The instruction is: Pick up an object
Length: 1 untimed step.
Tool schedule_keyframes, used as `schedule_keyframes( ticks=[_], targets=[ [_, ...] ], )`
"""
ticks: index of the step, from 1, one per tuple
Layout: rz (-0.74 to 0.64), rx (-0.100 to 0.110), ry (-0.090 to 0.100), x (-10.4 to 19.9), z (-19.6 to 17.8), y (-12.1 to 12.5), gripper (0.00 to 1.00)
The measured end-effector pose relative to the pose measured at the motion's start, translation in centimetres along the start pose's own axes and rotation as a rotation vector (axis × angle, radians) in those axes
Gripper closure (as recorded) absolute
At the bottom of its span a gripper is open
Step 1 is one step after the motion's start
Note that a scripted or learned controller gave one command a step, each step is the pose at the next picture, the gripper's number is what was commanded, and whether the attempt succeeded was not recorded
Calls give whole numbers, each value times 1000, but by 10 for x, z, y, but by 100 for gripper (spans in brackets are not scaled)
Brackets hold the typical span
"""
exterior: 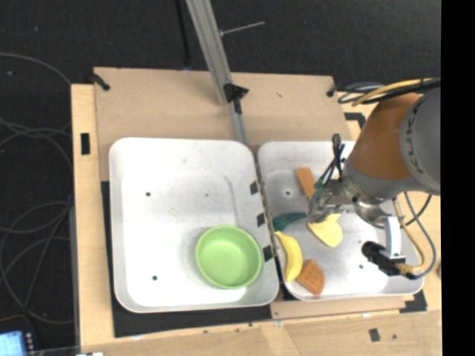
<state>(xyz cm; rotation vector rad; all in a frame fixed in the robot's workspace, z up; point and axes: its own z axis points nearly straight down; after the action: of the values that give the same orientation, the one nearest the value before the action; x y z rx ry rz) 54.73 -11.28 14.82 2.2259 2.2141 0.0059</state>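
**Gripper low in the right bin, among the small objects**

Two shallow white bins stood side by side on the bench. The left bin (148,169) carried a green bowl (228,255), which sat upright near its front right corner, close to the wall that the two bins share.

The right bin (286,162) carried the smaller objects. A yellow banana (290,255) lay by its left wall toward the front, curved along that wall. Just beside the banana's lower end, near the front edge, lay an orange waffle-like piece (312,277). A pale yellow piece (327,233) rested near the middle of the bin. An orange block (305,182) lay further back, toward the rear of the bin and slightly left of the middle. A dark green object (288,219) lay between the banana and the gripper, near the left wall; its shape was too small to tell.

The arm (386,150), grey with an orange band, reached in over the right edge of the right bin. The gripper (320,208) was low over the middle of this bin, just above the pale yellow piece and in front of the orange block. Its tips were dark and partly hidden by the wrist, so I cannot tell how it stood, and no object was visible inside it.
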Motion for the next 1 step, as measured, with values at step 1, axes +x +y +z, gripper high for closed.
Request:
schedule_keyframes(
  ticks=[1],
  targets=[
    [-9, -4, -3, 0, -64, 4, 100]
  ],
)
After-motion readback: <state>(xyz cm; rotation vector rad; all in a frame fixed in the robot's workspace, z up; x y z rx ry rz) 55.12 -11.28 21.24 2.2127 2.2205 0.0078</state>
